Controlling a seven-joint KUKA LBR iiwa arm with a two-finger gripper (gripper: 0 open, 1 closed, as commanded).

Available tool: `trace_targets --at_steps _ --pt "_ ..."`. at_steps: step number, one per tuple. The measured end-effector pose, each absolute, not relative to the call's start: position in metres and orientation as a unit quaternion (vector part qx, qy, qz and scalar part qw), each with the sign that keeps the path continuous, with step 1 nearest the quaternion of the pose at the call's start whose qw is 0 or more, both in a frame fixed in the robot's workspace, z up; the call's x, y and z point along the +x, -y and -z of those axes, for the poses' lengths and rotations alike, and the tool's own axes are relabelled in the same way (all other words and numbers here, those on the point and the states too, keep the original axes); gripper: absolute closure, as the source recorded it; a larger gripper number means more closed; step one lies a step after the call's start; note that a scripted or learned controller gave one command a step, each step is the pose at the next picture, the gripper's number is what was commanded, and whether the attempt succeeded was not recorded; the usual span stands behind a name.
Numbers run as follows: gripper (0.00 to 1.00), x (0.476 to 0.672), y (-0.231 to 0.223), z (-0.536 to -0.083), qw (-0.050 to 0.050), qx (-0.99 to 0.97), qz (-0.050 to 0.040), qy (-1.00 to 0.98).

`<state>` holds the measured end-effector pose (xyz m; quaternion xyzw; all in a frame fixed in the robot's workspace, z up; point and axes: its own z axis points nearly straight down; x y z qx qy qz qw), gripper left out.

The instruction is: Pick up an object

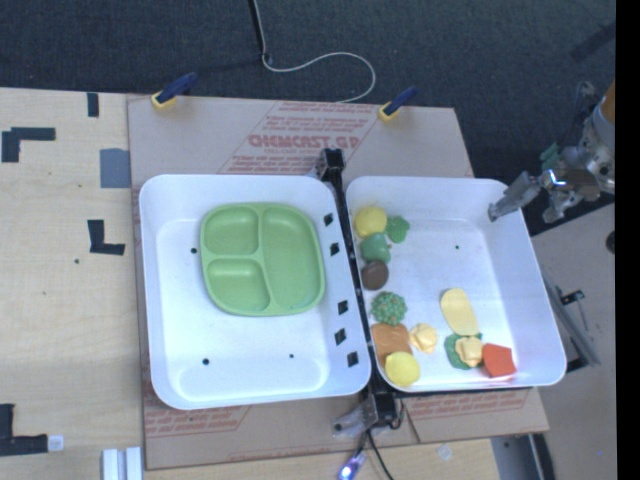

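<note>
While the gripper [528, 196] hung at the far right rim of the right bin [470, 258], nothing had yet been picked up.

Its state could not be told from this view, and no object showed in it. The toy food lay in the right bin: a yellow lemon [369, 219] and broccoli [388, 308] along the left wall, an orange block [498, 360] at the near right. A green plate [263, 258] sat in the left bin [170, 298]. Red print on the cardboard [300, 143] read roughly "CHEMCAST GP".
</note>
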<state>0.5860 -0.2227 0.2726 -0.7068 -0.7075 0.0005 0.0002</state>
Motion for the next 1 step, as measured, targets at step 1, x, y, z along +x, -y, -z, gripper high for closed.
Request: trace_targets --at_steps 1 --pt "1.00 0.5863 0.2223 -0.2826 0.000 -0.706 -0.0005 0.708"
